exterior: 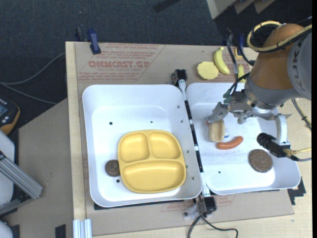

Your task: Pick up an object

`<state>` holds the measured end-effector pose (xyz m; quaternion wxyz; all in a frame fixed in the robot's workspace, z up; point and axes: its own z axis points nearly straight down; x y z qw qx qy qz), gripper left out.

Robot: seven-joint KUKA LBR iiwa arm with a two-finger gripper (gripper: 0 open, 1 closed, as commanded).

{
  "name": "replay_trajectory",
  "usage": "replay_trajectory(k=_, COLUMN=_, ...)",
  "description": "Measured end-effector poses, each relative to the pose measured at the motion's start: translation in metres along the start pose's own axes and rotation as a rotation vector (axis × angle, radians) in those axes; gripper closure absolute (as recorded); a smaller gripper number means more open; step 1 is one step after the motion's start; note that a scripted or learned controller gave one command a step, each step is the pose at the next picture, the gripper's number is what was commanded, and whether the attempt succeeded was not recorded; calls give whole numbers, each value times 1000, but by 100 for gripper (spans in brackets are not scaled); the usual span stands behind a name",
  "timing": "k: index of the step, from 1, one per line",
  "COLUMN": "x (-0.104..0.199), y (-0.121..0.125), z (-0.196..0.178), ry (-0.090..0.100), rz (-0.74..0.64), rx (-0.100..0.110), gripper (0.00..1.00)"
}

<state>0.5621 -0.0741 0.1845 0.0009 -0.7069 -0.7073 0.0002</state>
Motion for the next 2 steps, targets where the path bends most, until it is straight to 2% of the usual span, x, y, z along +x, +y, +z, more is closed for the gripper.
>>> replay_trajectory(k=1, x=-22, y=-1, z=105, ry=-1, rz=3, rx=5, gripper=0)
replay_trajectory(k=2, x=-22, y=2, z=88, ry=-3, rz=2, rx=-7, gripper=100)
